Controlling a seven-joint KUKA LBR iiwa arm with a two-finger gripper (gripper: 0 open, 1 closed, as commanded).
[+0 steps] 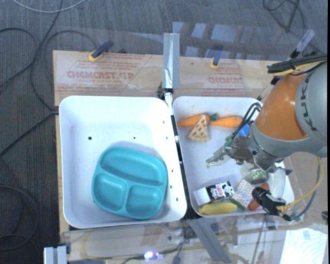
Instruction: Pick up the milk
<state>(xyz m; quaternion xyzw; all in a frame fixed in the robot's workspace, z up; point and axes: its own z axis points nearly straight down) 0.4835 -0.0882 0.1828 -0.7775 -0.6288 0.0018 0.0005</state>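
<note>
Inside right bin [193, 164]: milk [214, 192], banana [218, 208], carrots [193, 120]; left bin [77, 147], teal tray [131, 182].

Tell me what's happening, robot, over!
Gripper over the right bin, nothing in it. Milk carton lying near the front wall, untouched. Banana beside it, small packets close by.

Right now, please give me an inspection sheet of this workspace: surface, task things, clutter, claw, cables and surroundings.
Surface: left bin and right bin, side by side on a wooden bench.
Task things: milk carton lying near the right bin's front edge, untouched.
Clutter: two carrots, wedge, banana, teal tray.
Claw: claw above the right bin, apart from the milk carton; fingers unclear.
Cables: loose cables on the floor.
Surroundings: grey carpet.
</note>
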